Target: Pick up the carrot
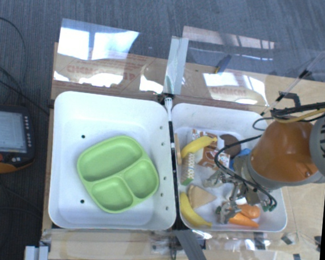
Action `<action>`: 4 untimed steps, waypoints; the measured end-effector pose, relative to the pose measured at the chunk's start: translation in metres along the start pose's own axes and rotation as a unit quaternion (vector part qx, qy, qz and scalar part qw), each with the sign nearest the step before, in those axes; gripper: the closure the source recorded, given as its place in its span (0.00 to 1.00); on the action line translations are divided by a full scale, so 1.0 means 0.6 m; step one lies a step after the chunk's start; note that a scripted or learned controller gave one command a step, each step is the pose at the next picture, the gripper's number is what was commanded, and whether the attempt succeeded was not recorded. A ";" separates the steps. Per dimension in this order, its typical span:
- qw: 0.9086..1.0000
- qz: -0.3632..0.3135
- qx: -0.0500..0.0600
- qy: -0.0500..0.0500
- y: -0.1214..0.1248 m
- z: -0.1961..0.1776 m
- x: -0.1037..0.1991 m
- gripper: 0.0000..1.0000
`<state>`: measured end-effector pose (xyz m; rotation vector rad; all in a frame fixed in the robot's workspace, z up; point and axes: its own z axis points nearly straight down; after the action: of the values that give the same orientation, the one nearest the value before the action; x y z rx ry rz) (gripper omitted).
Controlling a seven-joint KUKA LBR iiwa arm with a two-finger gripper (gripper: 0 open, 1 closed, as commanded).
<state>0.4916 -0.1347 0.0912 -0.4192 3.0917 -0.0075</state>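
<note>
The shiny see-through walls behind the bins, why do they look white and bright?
In the camera view, the clear panels behind the bins mirror bright light as white glare patches; the green plate looks evenly lit, while the gripper by the carrot is cluttered and hard to read.

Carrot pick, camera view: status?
Two-finger gripper low in the right white bin, right by the carrot. Orange carrot on the bin floor, near corner. Yellow banana and tan wedge lie alongside.
</note>
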 end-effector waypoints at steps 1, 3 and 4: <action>1.000 -0.001 0.000 0.001 0.001 -0.015 -0.003 1.00; 0.990 -0.141 -0.006 0.008 -0.083 -0.138 -0.036 1.00; 0.990 -0.141 -0.008 0.009 -0.083 -0.136 -0.034 0.00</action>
<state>0.5227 -0.1771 0.1737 -0.8569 3.0224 0.0074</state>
